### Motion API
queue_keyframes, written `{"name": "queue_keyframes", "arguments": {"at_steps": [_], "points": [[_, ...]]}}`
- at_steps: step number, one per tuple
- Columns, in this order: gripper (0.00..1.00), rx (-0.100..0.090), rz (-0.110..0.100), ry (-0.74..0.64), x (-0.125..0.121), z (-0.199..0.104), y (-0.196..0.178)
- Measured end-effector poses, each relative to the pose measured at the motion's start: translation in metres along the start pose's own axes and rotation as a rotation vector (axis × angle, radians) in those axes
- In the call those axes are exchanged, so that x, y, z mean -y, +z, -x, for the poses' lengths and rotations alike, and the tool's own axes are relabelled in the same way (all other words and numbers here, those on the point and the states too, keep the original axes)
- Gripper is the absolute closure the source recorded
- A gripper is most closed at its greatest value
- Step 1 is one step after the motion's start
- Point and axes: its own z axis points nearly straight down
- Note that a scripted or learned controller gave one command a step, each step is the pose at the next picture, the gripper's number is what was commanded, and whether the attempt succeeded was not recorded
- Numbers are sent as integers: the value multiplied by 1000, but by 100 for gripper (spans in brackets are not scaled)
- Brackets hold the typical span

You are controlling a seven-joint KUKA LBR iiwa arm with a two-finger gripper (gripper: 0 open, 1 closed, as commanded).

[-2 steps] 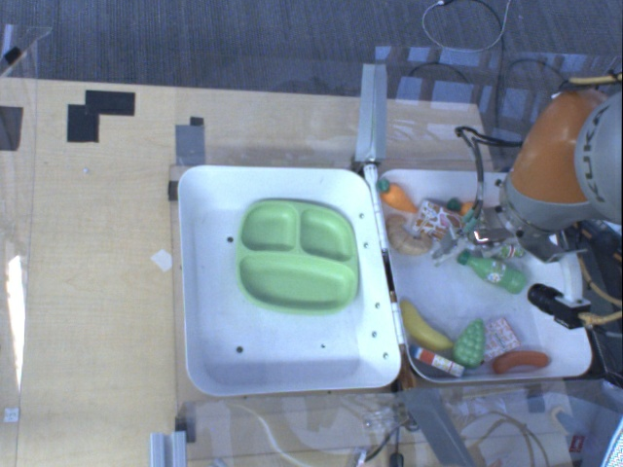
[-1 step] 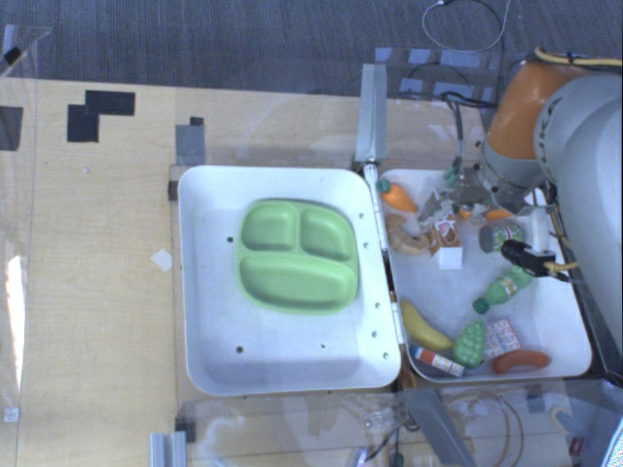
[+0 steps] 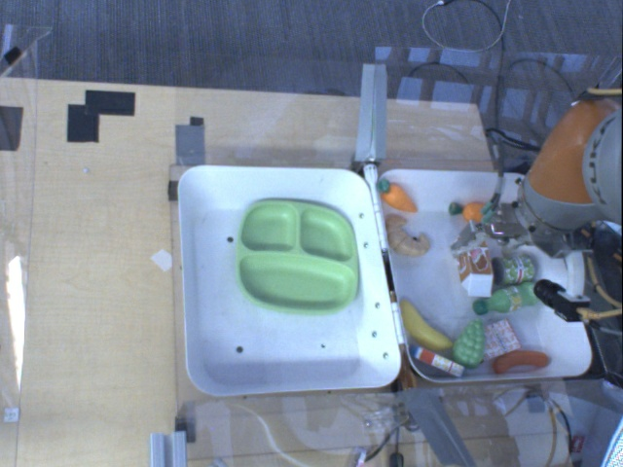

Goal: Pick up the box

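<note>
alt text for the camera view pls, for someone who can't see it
The gripper hangs just above a small box in the right bin, among toy foods including a carrot, banana and green bottle. The left bin holds a green divided plate.

even, bright overhead light; the white left bin (image 3: 204, 290) carries a soft grey shadow along its near edge. a pale glare streak marks the tabletop (image 3: 97, 261) at far left. focus is slightly soft, perhaps from low resolution.
</note>
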Motion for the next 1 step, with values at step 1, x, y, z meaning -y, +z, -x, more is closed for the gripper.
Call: {"name": "queue_keyframes", "arguments": {"at_steps": [1], "points": [[100,-1,8,-9,-4,-3,-13]]}}
